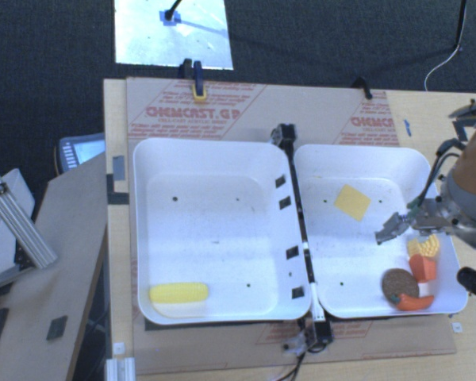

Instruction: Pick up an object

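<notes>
Nearest us, along the lower edge of the frame, we count one yellow corn cob [178, 293] lying in the lower left corner of the left bin [155, 165], and four small things bunched in the lower right corner of the right bin [317, 165]: a brown round piece [397, 282], an orange carrot-like piece [416, 302] touching it, a red-orange block [423, 267] and a small yellow corn piece [426, 247] just above that. Farther up, a single yellow square slice [352, 202] lies alone in the upper middle of the right bin. The end effector [392, 228] hangs at the right of the frame, just left of the cluster and below-right of the slice; whether its fingers are apart we cannot tell. Both bins sit on the table [246, 109].
</notes>
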Action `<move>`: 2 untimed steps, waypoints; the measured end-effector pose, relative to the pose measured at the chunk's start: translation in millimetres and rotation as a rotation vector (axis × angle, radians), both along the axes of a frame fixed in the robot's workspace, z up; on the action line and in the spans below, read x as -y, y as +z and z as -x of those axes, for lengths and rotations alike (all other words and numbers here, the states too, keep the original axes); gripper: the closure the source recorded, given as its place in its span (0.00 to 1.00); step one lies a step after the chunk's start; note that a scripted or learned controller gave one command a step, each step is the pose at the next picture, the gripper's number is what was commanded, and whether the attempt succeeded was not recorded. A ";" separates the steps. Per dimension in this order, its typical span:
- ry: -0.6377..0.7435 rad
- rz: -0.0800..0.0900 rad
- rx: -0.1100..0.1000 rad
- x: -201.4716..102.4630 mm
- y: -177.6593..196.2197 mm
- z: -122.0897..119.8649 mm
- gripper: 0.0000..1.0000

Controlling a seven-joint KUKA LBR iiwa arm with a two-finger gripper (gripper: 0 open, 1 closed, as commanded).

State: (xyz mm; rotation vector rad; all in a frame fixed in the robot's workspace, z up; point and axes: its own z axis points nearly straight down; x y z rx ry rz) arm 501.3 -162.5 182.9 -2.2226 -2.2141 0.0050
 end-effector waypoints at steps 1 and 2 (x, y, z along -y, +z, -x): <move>0.005 0.003 0.009 34.4 -28.6 -56.7 0.00; 0.004 -0.001 0.004 -0.4 -13.0 11.0 0.00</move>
